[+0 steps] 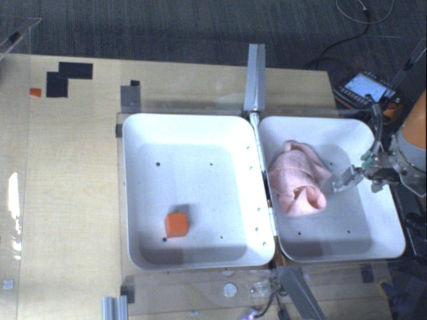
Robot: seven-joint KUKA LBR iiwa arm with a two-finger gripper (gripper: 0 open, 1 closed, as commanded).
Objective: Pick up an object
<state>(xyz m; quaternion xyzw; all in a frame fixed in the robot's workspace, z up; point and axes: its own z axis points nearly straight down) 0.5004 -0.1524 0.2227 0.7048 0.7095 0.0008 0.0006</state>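
over the right bin (390,245) the gripper (343,181) hangs just beside a crumpled pink cloth (298,179) — whether its fingers are open or closed, i cannot tell. an orange block (177,225) sits in the left bin (133,179).

Dark grey carpet (167,15) lies beyond the pale wooden bench (67,192) (a thin cable (363,9) loops across it).

Pink cloth (297,187): soft, crumpled into rounded heap, folds visible, lying in right bin (380,245), left half, close to divider wall. Orange block (177,225): small, cube-like, resting flat on floor of left bin (140,179), toward near-left area, well apart from cloth.
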